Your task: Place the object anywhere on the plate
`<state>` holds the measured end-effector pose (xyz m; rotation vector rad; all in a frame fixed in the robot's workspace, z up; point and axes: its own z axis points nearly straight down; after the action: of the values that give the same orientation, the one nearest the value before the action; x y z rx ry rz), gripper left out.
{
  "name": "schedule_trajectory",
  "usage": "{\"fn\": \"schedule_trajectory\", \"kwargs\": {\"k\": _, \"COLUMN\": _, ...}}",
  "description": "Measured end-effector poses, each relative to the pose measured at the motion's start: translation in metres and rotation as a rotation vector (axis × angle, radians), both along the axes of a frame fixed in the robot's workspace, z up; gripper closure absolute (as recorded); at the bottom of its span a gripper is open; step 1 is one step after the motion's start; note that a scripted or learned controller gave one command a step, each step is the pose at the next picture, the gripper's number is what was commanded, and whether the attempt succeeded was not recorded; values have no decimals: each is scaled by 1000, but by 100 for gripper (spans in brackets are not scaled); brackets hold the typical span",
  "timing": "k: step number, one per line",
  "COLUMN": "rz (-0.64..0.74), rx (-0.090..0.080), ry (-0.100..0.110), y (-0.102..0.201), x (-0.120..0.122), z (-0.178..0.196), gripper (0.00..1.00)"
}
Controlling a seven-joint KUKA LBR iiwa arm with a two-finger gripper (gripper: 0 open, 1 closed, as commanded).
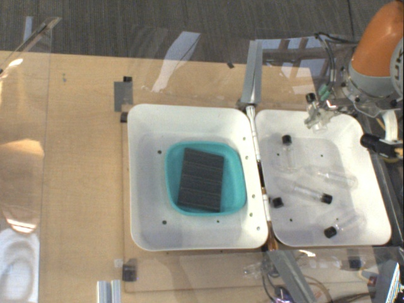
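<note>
Gripper [314, 117] hung at the far edge of the right bin [372, 227], over its rim near the back corner closest to the divide between the bins. It showed as a small pale metal cluster against the white wall; could not tell whether it was released or clenched, and nothing could be made out in its grasp. Grey arm [372, 84] with the orange band [379, 40] came in from the upper right, with cables looped around the wrist. Below the gripper, the floor of the right bin carried several clear vials with black caps: one cap [286, 139] near the gripper, one [276, 202] by the left wall, one [326, 199] at the end of a clear tube lying mid-bin, one [330, 231] toward the near edge. Well apart, in the left bin [142, 169], a teal plate [235, 197] sat about centre. The object, a dark ribbed rectangular block [202, 180], lay flat on the plate, inside its rim and slightly tilted, with teal showing on all sides. Both bins rested on the tan bench [69, 169].
</note>
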<state>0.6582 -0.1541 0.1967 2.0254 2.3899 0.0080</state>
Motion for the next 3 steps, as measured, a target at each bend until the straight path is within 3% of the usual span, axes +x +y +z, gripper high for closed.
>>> {"fn": "schedule_trajectory", "kwargs": {"k": 1, "rz": 75, "rx": -1, "ry": -5, "y": 66, "x": -14, "z": 242, "gripper": 100}}
{"fn": "schedule_trajectory", "kwargs": {"k": 2, "rz": 180, "rx": 1, "ry": 6, "y": 96, "x": 2, "z": -12, "gripper": 100}}
{"fn": "schedule_trajectory", "kwargs": {"k": 3, "rz": 284, "rx": 1, "ry": 4, "y": 167, "x": -72, "z": -11, "gripper": 100}}
